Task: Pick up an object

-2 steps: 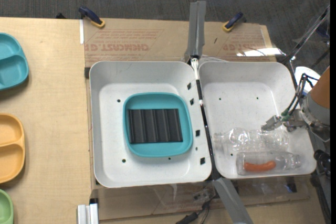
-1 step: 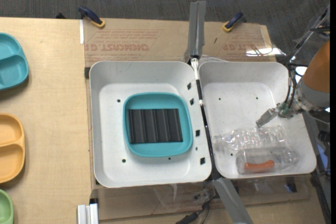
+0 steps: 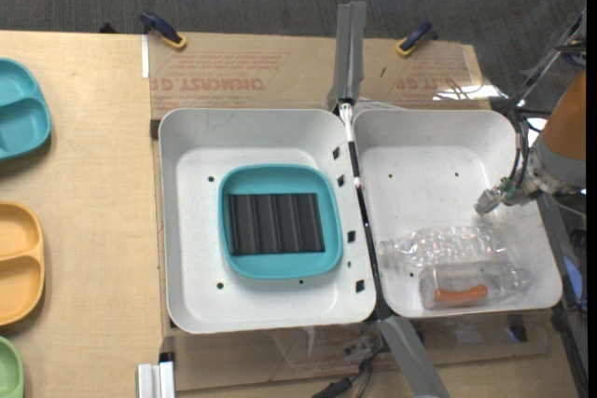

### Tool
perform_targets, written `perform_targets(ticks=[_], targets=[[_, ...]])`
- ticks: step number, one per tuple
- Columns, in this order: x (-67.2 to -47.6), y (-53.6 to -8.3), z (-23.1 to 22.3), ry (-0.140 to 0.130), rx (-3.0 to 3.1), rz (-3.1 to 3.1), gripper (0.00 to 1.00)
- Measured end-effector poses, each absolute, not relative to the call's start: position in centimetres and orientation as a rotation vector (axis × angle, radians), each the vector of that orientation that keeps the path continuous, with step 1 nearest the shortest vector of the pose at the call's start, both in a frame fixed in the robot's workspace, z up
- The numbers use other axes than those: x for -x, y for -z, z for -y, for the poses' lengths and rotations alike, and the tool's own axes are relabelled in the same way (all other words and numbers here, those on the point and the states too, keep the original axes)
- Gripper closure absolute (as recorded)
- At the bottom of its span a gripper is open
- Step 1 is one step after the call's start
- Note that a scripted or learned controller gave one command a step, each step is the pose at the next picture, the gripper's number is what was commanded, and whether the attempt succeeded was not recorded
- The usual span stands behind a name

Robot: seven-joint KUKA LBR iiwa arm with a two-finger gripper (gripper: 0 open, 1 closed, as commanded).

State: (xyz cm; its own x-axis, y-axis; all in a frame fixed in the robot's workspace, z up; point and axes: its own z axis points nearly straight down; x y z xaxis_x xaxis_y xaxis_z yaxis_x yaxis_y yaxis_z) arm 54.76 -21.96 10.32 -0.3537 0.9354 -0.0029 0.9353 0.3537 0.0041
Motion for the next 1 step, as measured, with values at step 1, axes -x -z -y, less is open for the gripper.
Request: perform_targets(ticks=[1], targets=[[-54.76, -10.32, 21.96, -0.002, -1.783, -2.581, 0.00]])
